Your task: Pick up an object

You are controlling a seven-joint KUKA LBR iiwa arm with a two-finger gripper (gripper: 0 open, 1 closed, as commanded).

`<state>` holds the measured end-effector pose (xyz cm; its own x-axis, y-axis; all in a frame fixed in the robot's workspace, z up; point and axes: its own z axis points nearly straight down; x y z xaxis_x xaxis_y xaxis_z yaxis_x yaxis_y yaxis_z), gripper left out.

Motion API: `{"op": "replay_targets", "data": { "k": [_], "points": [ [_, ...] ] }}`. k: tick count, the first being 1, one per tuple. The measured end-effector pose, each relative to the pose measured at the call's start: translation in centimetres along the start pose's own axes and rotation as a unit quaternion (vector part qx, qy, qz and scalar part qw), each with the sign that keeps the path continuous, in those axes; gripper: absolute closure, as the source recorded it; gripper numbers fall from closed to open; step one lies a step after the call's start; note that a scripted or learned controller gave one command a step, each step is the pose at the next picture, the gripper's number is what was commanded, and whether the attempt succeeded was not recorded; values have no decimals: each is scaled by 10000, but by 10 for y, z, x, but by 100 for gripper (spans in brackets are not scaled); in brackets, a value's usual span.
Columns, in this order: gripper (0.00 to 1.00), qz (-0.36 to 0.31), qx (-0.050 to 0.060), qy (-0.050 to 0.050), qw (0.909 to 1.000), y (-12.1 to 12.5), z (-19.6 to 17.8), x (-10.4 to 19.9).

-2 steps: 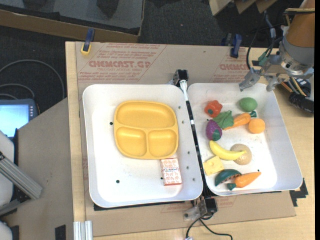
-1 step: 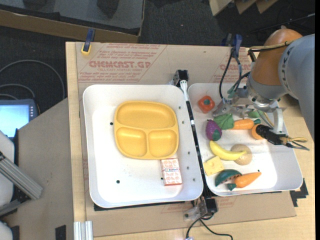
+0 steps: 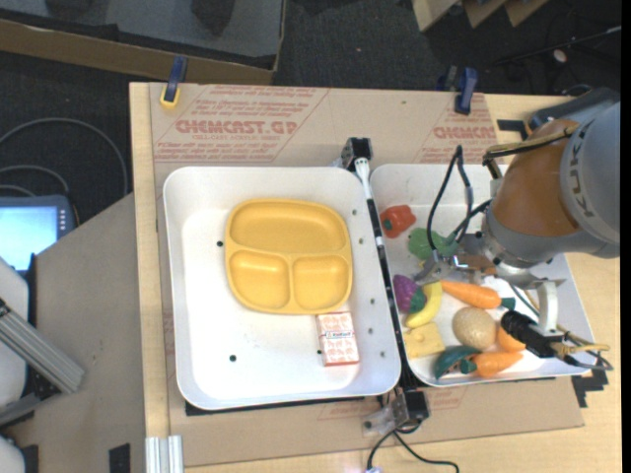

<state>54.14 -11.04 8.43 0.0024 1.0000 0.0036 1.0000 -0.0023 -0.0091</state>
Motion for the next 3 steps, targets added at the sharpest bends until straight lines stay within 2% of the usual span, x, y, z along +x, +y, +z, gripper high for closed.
{"op": "replay_targets", "data": {
  "k": [1,2,3],
  "points": [
    [0,-27,-76,-21,10000,58,-1,19],
    [100,-9,-71,-24,10000,56,-11,18],
    [100,-35,-95,-13,9999,45,-107,60]
  ]
}}
